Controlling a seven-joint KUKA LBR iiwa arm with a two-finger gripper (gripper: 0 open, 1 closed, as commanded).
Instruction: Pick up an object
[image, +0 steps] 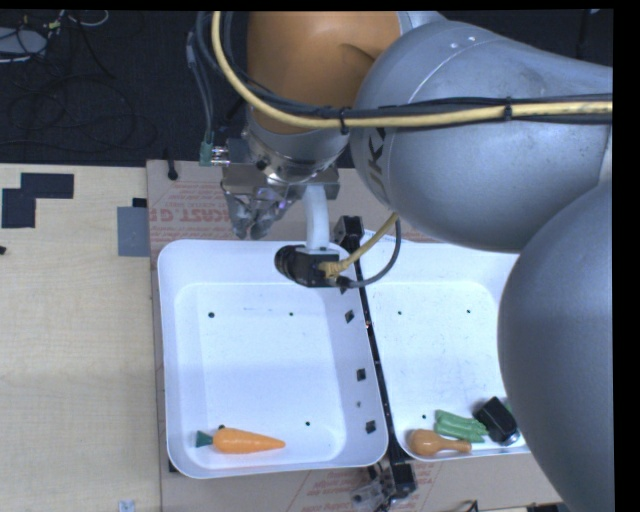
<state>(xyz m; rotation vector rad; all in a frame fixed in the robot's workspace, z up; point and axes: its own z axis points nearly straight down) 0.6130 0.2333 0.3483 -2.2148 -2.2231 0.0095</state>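
Observation:
My gripper (256, 218) hangs over the far rim of the left bin (180, 300), close to its back left part, and I see nothing in it. An orange toy carrot (243, 441) with a green top lies on its side at the near edge of the left bin, far from the gripper. In the near corner of the right bin (450, 300) sit a green pod-shaped toy (459, 426), an orange pear-shaped toy (437, 443) and a small black object (497, 420). The arm's large grey links hide much of the right bin.
A black camera-like part (303, 266) on a white stalk, with a yellow cable, hangs from the wrist over the divider between the bins. Cardboard (190, 205) lies behind the bins and a pale wooden bench top (70, 350) stretches to the left.

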